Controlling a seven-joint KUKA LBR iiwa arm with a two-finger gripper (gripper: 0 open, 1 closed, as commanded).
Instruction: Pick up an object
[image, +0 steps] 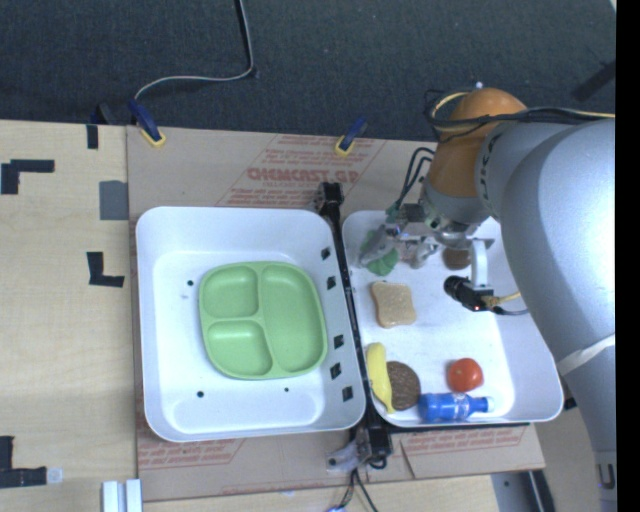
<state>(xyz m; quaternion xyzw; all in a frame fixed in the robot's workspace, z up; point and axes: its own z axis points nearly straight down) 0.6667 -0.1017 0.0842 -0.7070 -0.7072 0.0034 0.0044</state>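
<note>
camera view — gripper (412, 246) low at far end of right bin (520, 385), just beside green object (381, 262); grip state hidden, cannot tell. judgement — centre over green object, descend straight, avoid bread slice (393, 304) nearby.

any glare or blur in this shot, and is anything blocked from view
Camera view: even, soft light, with mild glare on the white rim of the left bin; the grey arm looms large and soft-edged, hiding the far corner of the right bin; the gripper is small and cluttered, so its detail is unreadable; the green plate and slice of bread are fairly sharp.
</note>
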